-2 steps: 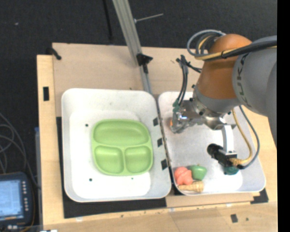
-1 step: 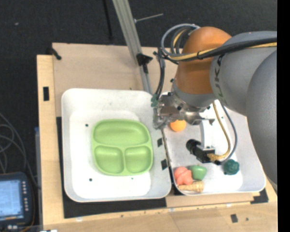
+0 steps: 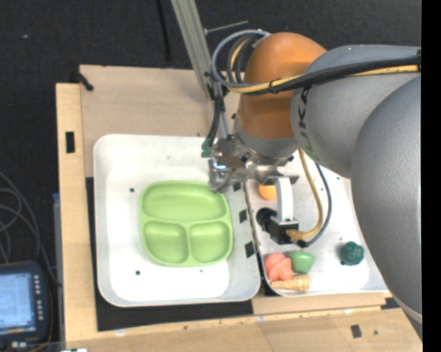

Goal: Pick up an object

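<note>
My gripper [image 3: 221, 173] hangs over the inner edge of the left bin [image 3: 114, 218], just above the top right corner of a light green divided plate [image 3: 186, 223]. Nothing shows between it and the plate. In the right bin [image 3: 352, 283], a small orange thing [image 3: 266, 192] lies partly hidden beside the wrist. Near that bin's front edge a pink lumpy thing [image 3: 277, 266], a small green piece [image 3: 303, 260] and a beige cone-like piece [image 3: 297, 284] sit close together. A dark green piece [image 3: 351, 253] lies farther right.
The grey arm with its orange band [image 3: 279, 86] covers most of the right bin's back and right side. A metal post [image 3: 191, 28] rises behind the bins. The plate takes up the middle of the left bin.
</note>
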`<act>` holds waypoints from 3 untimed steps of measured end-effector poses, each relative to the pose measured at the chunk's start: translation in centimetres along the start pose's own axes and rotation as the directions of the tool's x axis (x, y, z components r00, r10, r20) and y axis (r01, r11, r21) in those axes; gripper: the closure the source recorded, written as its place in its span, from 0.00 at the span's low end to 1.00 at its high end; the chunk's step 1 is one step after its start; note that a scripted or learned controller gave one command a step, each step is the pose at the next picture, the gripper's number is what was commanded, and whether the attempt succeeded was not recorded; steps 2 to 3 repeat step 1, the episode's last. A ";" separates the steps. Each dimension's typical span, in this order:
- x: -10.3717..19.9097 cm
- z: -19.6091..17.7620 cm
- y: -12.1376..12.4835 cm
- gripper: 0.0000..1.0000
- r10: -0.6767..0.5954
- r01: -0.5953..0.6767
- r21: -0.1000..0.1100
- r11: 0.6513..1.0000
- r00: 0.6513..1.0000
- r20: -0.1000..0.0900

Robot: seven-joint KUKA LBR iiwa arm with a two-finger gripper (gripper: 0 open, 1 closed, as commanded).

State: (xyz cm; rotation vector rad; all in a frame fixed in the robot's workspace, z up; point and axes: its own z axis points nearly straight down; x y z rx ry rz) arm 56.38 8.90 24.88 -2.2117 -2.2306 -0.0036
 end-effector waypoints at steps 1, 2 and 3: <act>-0.4 0.0 0.0 0.00 0.005 -0.005 0.002 1.000 1.000 0.003; -0.4 0.0 0.0 0.00 0.005 -0.005 0.002 1.000 1.000 0.003; -0.4 0.0 0.0 0.00 0.005 -0.005 0.002 1.000 1.000 0.003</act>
